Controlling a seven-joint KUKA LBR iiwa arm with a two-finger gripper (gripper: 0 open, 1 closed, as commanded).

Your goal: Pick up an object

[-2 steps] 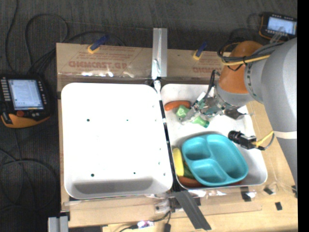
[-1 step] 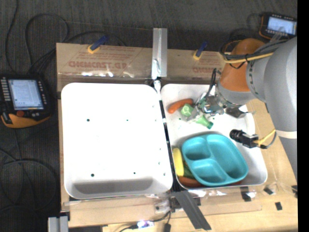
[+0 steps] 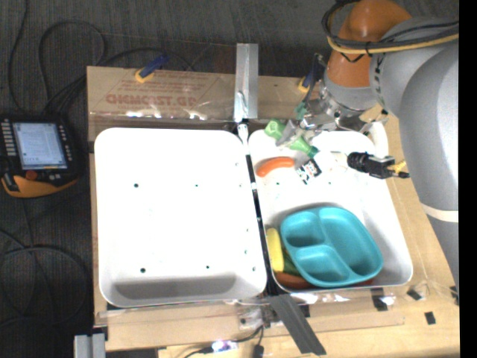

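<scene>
Two white bins lie side by side on the surface. Over the right bin (image 3: 395,222), at its far edge, the gripper (image 3: 309,125) hangs near a green object (image 3: 277,130); whether its fingers are spread I cannot tell. A blue tray (image 3: 332,245) lies nearer.

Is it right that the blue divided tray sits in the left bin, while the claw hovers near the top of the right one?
Not quite. The camera view shows the blue divided tray in the right bin, same bin as the claw.
</scene>
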